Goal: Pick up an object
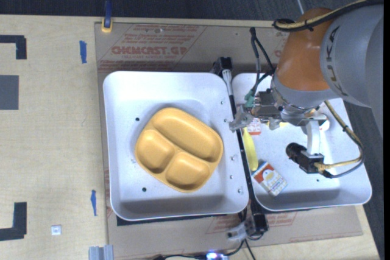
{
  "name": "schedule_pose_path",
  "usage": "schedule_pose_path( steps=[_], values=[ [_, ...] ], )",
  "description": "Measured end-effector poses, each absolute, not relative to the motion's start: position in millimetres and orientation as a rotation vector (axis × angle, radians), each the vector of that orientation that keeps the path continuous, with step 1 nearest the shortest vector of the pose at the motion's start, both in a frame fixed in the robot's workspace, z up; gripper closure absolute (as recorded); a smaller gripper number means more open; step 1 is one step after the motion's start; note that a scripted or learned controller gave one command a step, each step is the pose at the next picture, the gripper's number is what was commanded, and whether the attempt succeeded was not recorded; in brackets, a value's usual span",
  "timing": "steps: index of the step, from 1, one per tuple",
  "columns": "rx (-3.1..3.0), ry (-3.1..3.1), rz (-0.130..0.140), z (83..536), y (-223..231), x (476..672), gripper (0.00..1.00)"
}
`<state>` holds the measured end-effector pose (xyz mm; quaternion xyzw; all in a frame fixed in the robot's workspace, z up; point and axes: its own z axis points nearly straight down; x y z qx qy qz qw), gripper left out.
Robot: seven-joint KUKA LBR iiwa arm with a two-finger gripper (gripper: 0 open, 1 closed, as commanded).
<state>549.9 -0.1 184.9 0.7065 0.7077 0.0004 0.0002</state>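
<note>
1. A pale wooden tabletop carries two shallow white plastic bins side by side, seen from above at a slant.
2. A grey robot arm with an orange band reaches in from the right, and its end effector hangs low over the top left corner of the right-hand white bin. Whether its fingers are spread or pressed together cannot be told, as the wrist covers them. Nothing can be seen held.
3. The left-hand white bin lies to the left of the end effector. In it rests a large yellow plastic tray with three rounded compartments, below and to the left of the end effector, well apart from it.
4. A slim yellow banana-like object lies just below the end effector, along the right bin's left wall.
5. A small white and orange packet lies further below.
6. Judged from this, the pick is not yet done: a grasp and a lift are both left.
</note>
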Motion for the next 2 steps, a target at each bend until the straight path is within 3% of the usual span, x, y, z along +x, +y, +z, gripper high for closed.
schedule_pose_path(
  steps=[2],
  values=[
    [2.219, 2.223, 0.001, 184.9, -0.1, 549.9, 0.0]
  ],
)
